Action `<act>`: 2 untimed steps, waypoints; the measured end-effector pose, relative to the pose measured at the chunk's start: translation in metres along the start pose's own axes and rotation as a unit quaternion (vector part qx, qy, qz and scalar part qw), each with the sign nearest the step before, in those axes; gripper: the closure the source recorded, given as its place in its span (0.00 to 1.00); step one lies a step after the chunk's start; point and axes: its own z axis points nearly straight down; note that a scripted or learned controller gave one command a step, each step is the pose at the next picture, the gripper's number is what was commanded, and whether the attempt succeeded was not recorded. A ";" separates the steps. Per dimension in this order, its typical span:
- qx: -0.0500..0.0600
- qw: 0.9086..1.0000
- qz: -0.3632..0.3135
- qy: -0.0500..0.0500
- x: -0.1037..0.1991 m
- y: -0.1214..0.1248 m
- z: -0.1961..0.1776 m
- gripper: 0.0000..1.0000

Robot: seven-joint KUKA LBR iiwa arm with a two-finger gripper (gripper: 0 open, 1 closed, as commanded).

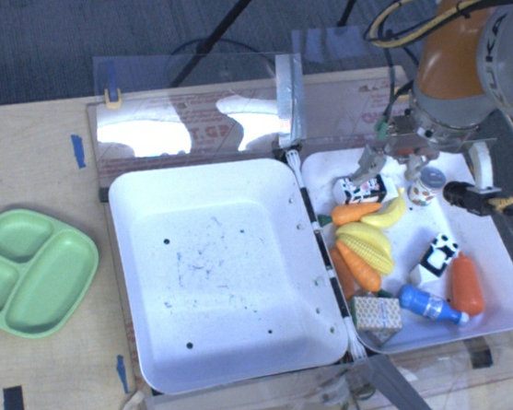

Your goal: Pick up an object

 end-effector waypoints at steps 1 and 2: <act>-0.001 1.000 -0.006 0.000 0.033 0.001 -0.045 0.00; 0.000 1.000 0.010 0.000 -0.004 -0.036 0.036 0.00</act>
